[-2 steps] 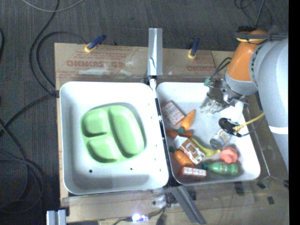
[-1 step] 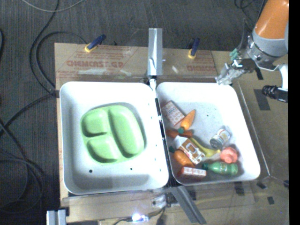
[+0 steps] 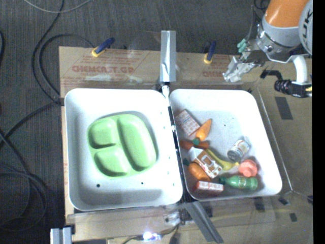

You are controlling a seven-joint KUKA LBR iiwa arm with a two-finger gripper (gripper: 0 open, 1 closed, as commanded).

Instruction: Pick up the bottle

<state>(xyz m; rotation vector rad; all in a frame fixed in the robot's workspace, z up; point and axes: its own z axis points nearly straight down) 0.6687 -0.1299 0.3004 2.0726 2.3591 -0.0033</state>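
A small green bottle [image 3: 241,182] lies on its side near the front right corner of the right bin [image 3: 264,131], among toy food. My gripper [image 3: 234,73] hangs above the bench just beyond the right bin's far rim, well away from the bottle, with nothing seen between its pale fingers. The grey arm with the orange band [image 3: 287,4] rises from it toward the upper right.
The right bin also holds a carrot [image 3: 203,130], a small box [image 3: 186,122], a tin can [image 3: 238,149], a banana [image 3: 225,162], a pinkish-red fruit [image 3: 248,168] and other pieces. A green divided plate [image 3: 122,144] lies in the left bin [image 3: 76,136]. Clamps [image 3: 102,47] stand at the back.
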